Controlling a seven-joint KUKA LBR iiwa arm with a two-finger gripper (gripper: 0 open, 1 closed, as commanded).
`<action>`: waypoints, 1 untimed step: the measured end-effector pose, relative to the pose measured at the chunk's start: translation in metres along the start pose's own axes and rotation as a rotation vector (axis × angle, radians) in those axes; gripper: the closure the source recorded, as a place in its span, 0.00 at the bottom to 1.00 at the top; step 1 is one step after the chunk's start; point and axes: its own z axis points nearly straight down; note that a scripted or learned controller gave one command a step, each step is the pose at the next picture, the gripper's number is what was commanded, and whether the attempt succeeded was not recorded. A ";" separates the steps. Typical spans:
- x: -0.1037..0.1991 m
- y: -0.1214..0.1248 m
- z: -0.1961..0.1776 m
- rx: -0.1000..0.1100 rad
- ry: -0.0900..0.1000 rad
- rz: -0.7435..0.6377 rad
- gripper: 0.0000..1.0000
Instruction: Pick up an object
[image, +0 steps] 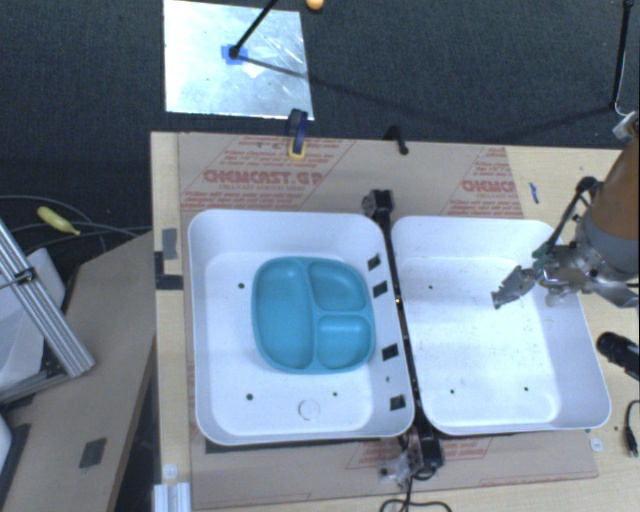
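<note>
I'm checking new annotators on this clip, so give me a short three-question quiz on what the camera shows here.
1. True or false: the blue divided plate lies in the left bin.
2. How many compartments does the plate have? A) two B) three C) four
3. Fill in: the gripper is over the ____ bin, apart from the plate.

Key: 1 true; 2 B; 3 right. The plate sits flat near the middle of its bin, with one long compartment and two smaller ones. The arm reaches in from the right.
</note>
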 end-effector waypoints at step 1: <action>-0.006 -0.011 0.139 0.001 -0.001 0.002 0.00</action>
